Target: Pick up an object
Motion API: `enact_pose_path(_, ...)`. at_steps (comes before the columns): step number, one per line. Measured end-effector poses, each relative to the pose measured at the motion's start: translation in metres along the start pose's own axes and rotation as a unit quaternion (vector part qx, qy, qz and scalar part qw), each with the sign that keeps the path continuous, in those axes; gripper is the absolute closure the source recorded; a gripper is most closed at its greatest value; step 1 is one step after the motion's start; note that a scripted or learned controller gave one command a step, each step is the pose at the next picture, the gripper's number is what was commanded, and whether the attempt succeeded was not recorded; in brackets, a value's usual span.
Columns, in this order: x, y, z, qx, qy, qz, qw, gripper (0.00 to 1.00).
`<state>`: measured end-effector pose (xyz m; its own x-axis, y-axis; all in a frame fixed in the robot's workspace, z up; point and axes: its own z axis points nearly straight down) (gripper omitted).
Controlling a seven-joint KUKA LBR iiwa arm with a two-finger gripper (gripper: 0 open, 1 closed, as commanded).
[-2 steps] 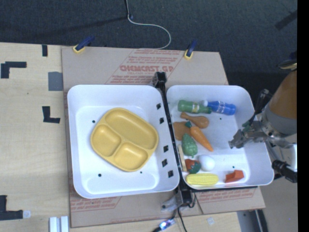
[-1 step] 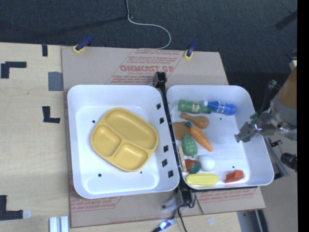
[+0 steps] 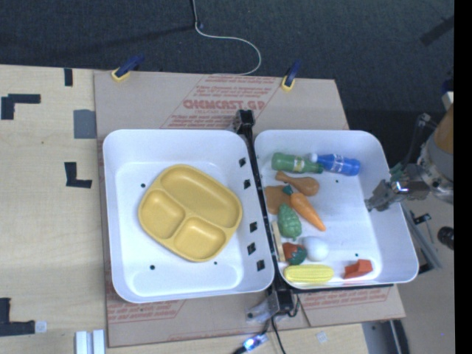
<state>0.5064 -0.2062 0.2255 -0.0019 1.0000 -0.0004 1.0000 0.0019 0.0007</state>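
Fingers (image 3: 377,200) too small to tell if wide or narrow; hung by bin (image 3: 398,231) rim, well right of carrot (image 3: 306,211), slanted down-right toward them

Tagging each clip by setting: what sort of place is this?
Likely a robotics lab bench set up for pick tests: two white bins clamped on cardboard, toy food, and a pincer at the right bin's edge.

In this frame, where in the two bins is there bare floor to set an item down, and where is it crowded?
Left bin: bare strips border the yellow tray, widest along the near wall. Right bin: open floor on the right half, between the blue bottle, the red piece and the right wall. Crowded along the divider: green bottle, carrot, corn.
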Motion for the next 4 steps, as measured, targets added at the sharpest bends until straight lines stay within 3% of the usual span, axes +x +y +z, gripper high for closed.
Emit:
enact_pose_path(3,0.131,0.080,0.008,0.001,0.001,-0.002,1.0000,1.00)
enact_pose_path(4,0.180,0.089,0.012,0.001,0.001,-0.002,1.0000,1.00)
